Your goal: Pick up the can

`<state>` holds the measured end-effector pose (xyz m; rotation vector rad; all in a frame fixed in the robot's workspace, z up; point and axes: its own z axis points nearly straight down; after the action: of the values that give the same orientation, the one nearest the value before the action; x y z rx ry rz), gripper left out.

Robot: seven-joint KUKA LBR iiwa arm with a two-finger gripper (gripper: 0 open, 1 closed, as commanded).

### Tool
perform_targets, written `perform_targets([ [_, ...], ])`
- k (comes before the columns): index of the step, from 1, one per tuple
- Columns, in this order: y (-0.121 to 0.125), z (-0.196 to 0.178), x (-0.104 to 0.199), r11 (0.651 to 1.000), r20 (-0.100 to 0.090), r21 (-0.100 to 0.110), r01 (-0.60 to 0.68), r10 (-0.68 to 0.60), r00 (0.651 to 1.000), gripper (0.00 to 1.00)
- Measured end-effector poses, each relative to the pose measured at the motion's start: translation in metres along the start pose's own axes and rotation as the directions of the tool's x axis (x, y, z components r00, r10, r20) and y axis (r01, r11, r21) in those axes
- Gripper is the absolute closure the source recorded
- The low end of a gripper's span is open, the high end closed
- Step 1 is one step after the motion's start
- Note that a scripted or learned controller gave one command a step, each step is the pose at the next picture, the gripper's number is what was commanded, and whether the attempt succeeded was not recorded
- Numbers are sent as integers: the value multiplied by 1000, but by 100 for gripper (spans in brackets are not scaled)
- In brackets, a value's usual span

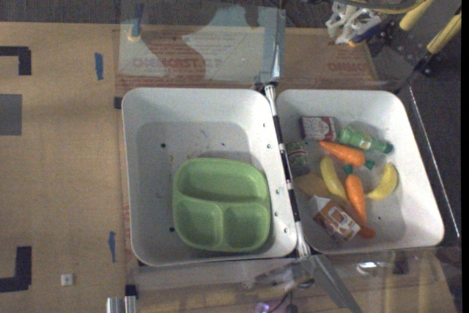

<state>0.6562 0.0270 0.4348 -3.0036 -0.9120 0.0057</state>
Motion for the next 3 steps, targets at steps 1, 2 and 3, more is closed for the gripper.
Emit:
perform_targets([
  [1, 51, 0, -39, 925, -5, -1, -381, 381, 925, 100],
  [2, 33, 0, -175, 942, 0, -1, -336, 336, 942, 100],
  [3, 36, 134, -236, 940, 0, 0, -342, 342, 940, 100],
])
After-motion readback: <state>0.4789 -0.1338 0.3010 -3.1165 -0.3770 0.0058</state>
